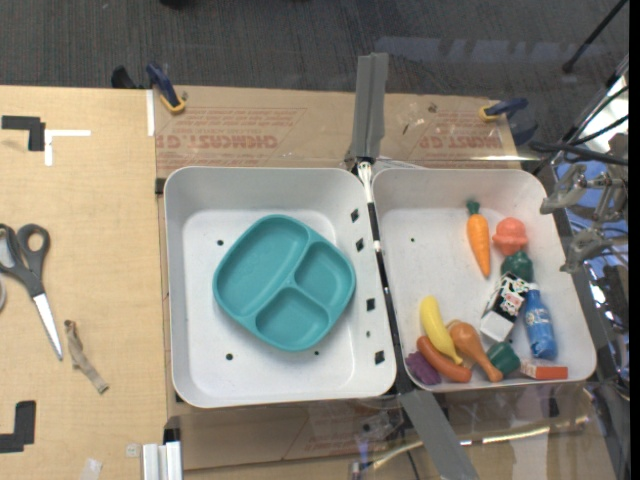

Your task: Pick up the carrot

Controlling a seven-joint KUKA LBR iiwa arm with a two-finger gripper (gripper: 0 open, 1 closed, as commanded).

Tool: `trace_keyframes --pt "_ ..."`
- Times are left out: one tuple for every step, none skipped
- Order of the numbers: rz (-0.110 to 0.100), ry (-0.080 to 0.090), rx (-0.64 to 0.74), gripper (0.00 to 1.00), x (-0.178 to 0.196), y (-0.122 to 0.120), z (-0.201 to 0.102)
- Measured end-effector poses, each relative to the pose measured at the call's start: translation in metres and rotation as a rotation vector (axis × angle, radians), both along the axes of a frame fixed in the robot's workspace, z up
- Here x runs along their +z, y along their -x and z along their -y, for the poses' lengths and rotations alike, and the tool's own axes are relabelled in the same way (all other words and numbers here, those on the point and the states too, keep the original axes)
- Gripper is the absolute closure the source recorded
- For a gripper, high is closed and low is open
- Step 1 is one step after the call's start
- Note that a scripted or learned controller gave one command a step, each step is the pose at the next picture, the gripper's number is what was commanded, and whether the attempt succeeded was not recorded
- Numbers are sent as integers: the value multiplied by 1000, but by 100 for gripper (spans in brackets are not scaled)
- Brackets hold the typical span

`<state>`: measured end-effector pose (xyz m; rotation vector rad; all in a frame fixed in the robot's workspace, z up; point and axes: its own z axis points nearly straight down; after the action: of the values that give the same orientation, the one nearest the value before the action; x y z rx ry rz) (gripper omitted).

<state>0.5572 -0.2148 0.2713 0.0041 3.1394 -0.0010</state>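
Carrot (479, 242) lying untouched in right bin (440, 183), toward 12 o'clock, pink toy (510, 232) sitting just beside at 3 o'clock. Gripper state: cannot tell. Pickup judged not yet started; reaching, grasping, lifting all remaining.

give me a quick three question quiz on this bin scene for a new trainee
1. True or false: the carrot lies in the right bin.
2. What sits in the left bin? A) a teal divided plate B) scissors C) a banana
3. Fill in: the scissors lie on the bench to the ____ of both bins.

Key: 1 true. 2 A, the teal divided plate. 3 left.
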Motion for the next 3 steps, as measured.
trace_keyframes --pt "18 6 108 0 -157 -16 -34" --pt "5 2 115 0 -177 -43 -36" --pt "11 4 119 100 -166 -45 -38"
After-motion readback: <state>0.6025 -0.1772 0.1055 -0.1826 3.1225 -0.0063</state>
